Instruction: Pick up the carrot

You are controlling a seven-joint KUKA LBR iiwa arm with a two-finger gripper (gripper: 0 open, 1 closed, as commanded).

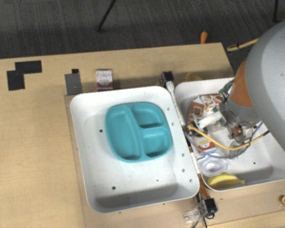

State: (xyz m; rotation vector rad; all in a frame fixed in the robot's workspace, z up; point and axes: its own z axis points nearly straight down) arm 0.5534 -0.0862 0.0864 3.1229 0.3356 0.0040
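We could not pick out the carrot among the clutter in the right bin point(275, 169), which the grey arm point(281, 98) partly hid. The claw point(237, 134) hung low there, its state impossible for us to tell; the left bin point(99, 197) held a teal tray point(137, 131).

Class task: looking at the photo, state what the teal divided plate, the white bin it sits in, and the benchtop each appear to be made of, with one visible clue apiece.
Teal divided plate: probably moulded plastic, uniform colour, soft sheen, rounded compartments.
Left white bin: likely plastic or painted sheet, smooth, matte, rounded corners.
Benchtop: seemingly wood or fibreboard, pale tan, flat, matte.
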